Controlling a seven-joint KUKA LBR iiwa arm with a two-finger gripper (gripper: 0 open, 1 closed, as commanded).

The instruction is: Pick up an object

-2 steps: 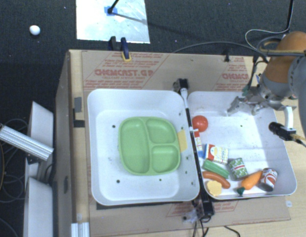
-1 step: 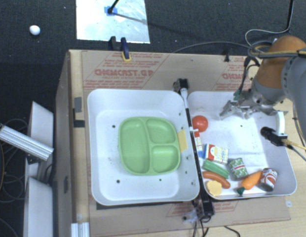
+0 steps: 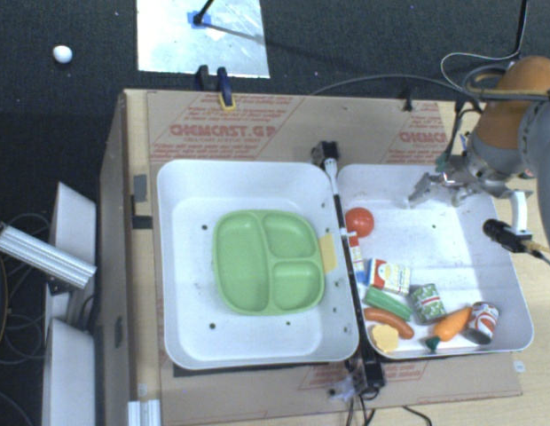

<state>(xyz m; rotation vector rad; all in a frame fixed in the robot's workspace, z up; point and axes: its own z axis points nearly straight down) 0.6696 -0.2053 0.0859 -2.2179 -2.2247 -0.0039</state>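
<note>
From my remote station I saw the grey arm with its orange band (image 3: 514, 105) reaching in from the right, its wrist bent down over the far right corner of the right-hand shallow white bin (image 3: 408, 229). The two-finger gripper (image 3: 439, 187) hung just above the bin floor near the far wall, and I could not tell its state from that slanted view. Nothing lay under it; the bin floor there was bare. The pickable things sat well apart from it, gathered along the near side of that bin: a round red tomato-like ball (image 3: 359, 222) against the left wall, a small white carton with red and yellow print (image 3: 388, 276), a long green vegetable piece (image 3: 387, 303), a small green-and-white box (image 3: 427, 302), a reddish-orange sausage shape (image 3: 389, 319) lying on a pale yellow round disc (image 3: 383, 337), an orange carrot with a green tip (image 3: 451, 325), and a small dark red-and-white can on its side (image 3: 482, 321). The print on those packages was too small for me to read. The left-hand white bin (image 3: 186, 211) held a light green divided plastic tray (image 3: 266, 262). On the brown board beneath the bins (image 3: 257, 122) I could read "CHEMCAST GP" in red letters, repeated in part elsewhere.
</note>
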